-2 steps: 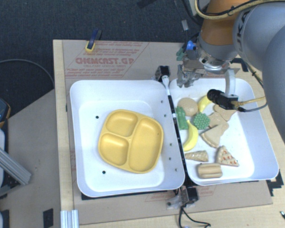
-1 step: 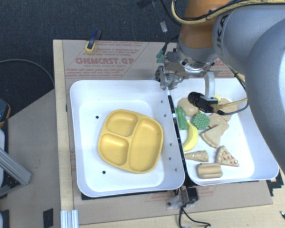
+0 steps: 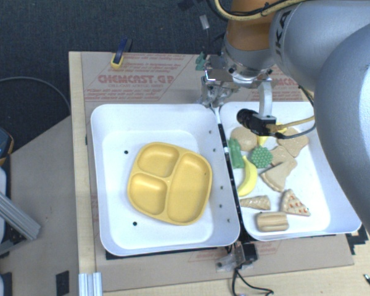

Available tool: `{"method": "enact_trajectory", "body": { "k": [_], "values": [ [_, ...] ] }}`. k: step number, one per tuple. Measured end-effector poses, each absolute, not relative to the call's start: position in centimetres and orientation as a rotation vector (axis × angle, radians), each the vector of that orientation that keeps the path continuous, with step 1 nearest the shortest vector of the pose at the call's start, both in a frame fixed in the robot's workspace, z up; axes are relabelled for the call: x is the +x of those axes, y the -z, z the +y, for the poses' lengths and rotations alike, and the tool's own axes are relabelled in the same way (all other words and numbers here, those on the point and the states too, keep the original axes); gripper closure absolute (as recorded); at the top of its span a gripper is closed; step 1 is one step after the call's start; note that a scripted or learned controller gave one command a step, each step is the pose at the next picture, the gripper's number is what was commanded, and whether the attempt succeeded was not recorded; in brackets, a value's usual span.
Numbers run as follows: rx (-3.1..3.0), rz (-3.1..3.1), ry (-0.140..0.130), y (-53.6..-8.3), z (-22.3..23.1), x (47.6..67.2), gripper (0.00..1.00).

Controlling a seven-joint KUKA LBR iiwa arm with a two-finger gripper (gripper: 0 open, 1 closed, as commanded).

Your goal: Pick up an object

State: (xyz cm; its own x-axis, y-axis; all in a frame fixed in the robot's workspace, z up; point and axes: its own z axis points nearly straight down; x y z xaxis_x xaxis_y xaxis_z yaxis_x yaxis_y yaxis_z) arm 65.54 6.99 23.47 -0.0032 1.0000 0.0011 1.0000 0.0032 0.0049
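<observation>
- The gripper [image 3: 217, 98] hangs at the far edge of the bins, right over the seam where the left bin [image 3: 111, 128] and the right bin [image 3: 333, 196] meet; nothing sits between the jaws, and whether they are wide or narrow I cannot tell from here.
- The pickable things all lie in the right bin, near its left wall: a banana [image 3: 249, 179], a green broccoli piece [image 3: 261, 157], a pizza slice [image 3: 294, 204], a tan roll [image 3: 272, 221], a cone-shaped piece [image 3: 255, 202] and some pale bread-like shapes.
- The left bin carries a yellow divided plate [image 3: 169, 182], lying flat in the middle.
- Risk, as I judge it: straight down from here the jaws meet the two rims rather than any object, and could scrape or nudge a bin on the table.
- The food pieces touch and overlap, so a close could catch two at once or pinch an edge that slips out.
- A black part with a yellow cable [image 3: 257, 121] hangs just over the pile and might snag.
</observation>
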Motion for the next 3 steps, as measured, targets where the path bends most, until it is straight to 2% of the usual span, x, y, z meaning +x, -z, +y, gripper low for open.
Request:
{"method": "enact_trajectory", "body": {
  "k": [1, 2, 3],
  "values": [
    [2.223, 2.224, 0.005, -21.4, 7.4, 65.2, 1.00],
    [2.221, 2.223, 0.001, -22.7, 8.0, 64.5, 1.00],
    [2.221, 2.219, -0.002, -23.4, 6.8, 64.8, 1.00]
  ]
}}
